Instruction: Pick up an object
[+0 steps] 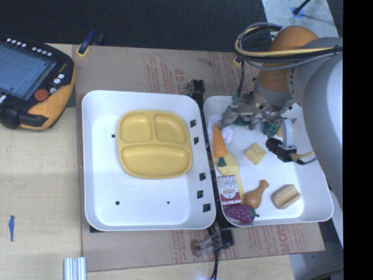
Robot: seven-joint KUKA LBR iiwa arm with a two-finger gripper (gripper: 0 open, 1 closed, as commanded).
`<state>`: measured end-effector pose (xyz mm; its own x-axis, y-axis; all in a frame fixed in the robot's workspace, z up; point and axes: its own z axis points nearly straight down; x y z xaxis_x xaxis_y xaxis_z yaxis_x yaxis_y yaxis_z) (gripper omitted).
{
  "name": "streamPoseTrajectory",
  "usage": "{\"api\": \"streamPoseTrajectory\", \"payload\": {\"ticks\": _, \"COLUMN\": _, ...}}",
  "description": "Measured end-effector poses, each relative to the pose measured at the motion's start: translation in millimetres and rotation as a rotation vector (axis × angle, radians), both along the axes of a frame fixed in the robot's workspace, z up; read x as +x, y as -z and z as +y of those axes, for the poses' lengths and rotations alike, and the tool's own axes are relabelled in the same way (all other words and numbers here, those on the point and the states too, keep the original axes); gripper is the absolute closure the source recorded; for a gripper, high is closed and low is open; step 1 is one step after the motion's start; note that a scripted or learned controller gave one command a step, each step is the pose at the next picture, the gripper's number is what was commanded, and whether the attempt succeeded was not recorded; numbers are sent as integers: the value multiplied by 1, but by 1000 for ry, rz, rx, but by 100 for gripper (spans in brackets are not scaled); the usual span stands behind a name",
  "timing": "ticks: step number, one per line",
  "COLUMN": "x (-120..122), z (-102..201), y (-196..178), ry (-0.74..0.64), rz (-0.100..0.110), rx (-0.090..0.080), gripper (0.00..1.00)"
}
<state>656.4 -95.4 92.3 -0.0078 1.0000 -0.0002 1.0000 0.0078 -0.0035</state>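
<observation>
Grey arm point(326, 104) is looming at the frame's right, its pincer point(256, 114) hanging over the right bin's point(315, 206) upper part; its opening cannot be told. Carrot point(218, 144), cheese cube point(254, 153), drumstick point(255, 195) and grapes point(240, 213) are lying below it.

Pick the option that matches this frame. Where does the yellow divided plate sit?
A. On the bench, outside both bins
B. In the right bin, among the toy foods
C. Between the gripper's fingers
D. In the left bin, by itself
D. The yellow divided plate lies flat in the left bin, while the carrot and the other toy foods lie in the right bin.
</observation>
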Motion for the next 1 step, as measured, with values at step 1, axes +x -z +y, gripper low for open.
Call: {"api": "streamPoseTrajectory", "payload": {"ticks": 1, "x": 0, "z": -73, "y": -44, "ry": 10, "rz": -6, "rx": -5, "gripper": 0}}
